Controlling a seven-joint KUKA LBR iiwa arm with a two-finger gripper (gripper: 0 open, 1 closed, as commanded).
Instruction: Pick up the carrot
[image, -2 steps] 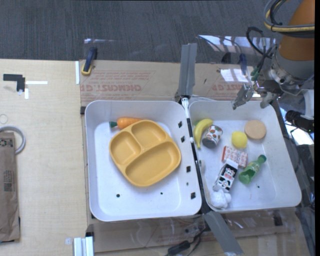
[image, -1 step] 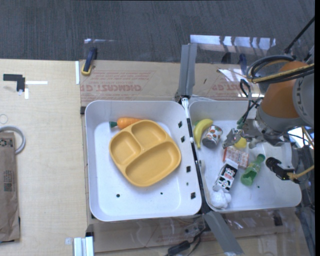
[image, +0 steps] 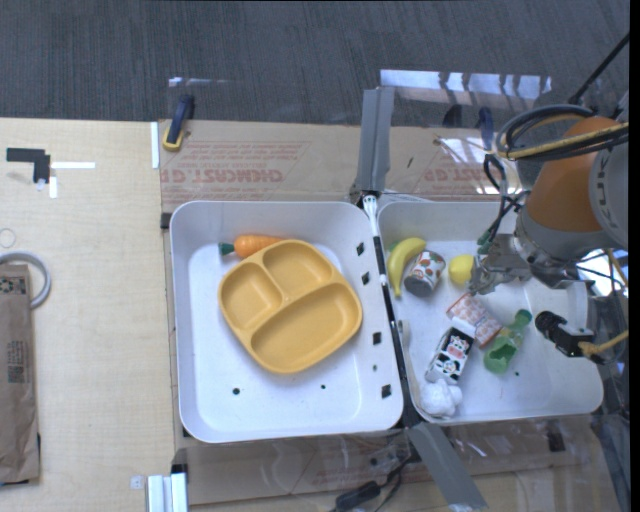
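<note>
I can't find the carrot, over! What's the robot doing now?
Hand over right bin, by the lemon. Carrot in left bin, touching yellow tray. Nothing on it.

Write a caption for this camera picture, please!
Robot gripper hovers over the right bin while the carrot waits beside a yellow plate.

Two shallow white plastic bins are seen side by side on a worktop. In the left bin (image: 200, 330), a small orange carrot (image: 257, 243) lies touching the far rim of a yellow divided plate (image: 290, 305). Over the right bin (image: 560, 395), the gripper (image: 490, 275) is positioned near a yellow banana (image: 402, 262) and a lemon (image: 460, 268).
</note>
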